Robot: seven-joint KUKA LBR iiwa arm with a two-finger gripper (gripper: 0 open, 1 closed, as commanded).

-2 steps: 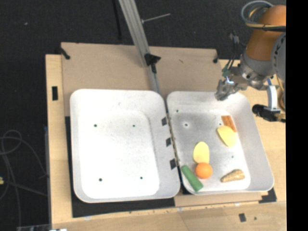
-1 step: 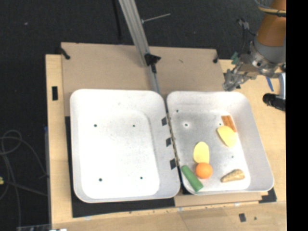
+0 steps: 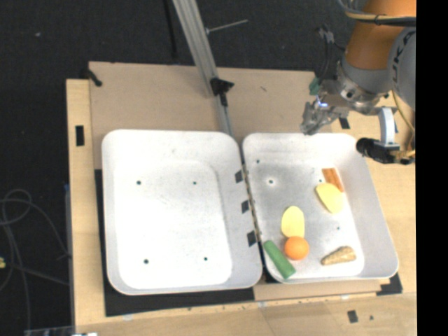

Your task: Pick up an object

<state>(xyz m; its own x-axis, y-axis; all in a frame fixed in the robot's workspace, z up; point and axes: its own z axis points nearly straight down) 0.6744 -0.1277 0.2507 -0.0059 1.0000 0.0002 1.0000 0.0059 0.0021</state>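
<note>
While the arm (image 3: pixel 374 40) reaches in from your right, its gripper (image 3: pixel 313 121) hangs over the far rim of the right bin (image 3: pixel 371 208), near the top edge, w/ nothing visible between the fingers; how far open they are you cannot tell, too small and dark. Objects all lie in the right bin: an orange block (image 3: pixel 332 178) touching a pale yellow piece (image 3: pixel 330 197), a yellow oval (image 3: pixel 292 222) just above an orange ball (image 3: pixel 297 248), a green stick (image 3: pixel 278 258) at the bottom-left corner, a tan wedge (image 3: pixel 339 256) approx. at the near rim. Left bin (image 3: pixel 168 208) sits beside it.
</note>
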